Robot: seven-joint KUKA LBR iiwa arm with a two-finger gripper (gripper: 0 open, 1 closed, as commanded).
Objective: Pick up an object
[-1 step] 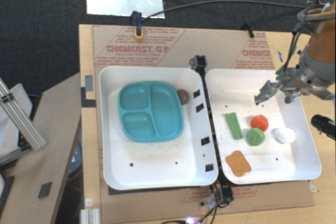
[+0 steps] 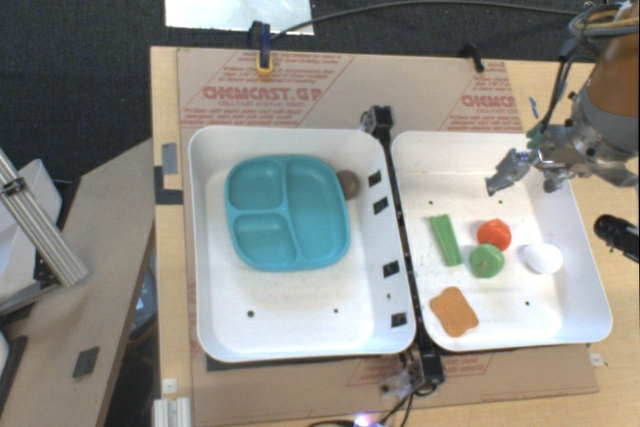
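Note:
The right bin (image 2: 585, 320) holds a green stick (image 2: 445, 239), a red-orange round piece (image 2: 493, 234), a green round piece (image 2: 486, 261), a white lump (image 2: 543, 258) and an orange flat piece (image 2: 454, 310). My gripper (image 2: 527, 170) hangs over the far part of this bin, above and behind the red piece. One dark finger (image 2: 500, 179) points left and down, the other sits close to the wrist body. They stand spread apart with nothing between them.
The left bin (image 2: 215, 315) carries a teal divided tray (image 2: 288, 212) with a small brown object (image 2: 348, 183) at its far right corner. Black clips run along the wall between the bins. A cable arcs over the bench behind.

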